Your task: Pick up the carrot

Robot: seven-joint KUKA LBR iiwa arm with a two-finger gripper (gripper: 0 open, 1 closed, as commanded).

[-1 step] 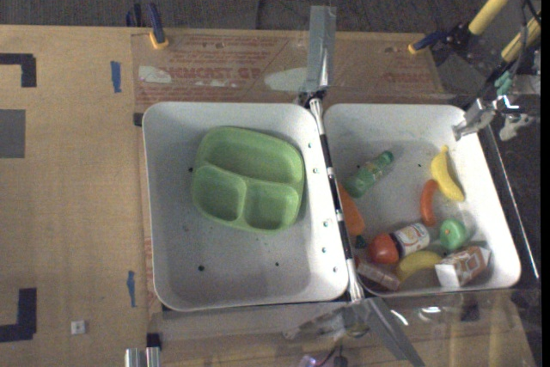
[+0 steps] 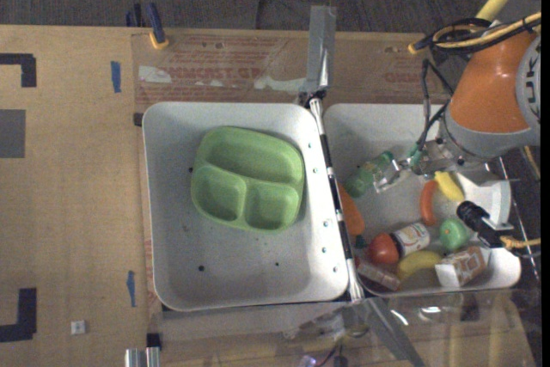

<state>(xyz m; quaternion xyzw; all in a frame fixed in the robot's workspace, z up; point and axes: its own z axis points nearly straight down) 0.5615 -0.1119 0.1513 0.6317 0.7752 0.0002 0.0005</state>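
My worktop [image 2: 69,185] is pale wood marked with blue and black tape, and dark carpet with a loose cable lies beyond its far edge. My claw [image 2: 397,168] hangs over the right bin [image 2: 361,126]; I cannot tell how my fingers stand. To its left, the left bin [image 2: 172,271] holds a green divided plate [image 2: 247,179]. A green bottle [image 2: 368,177] lies right at my claw. The carrot [image 2: 349,212] lies to the lower left of my claw, against the wall between the bins, its long axis running along that wall. Below my claw sit a tomato [image 2: 384,248], a small jar [image 2: 412,237], a banana [image 2: 418,262] and a carton [image 2: 462,266].
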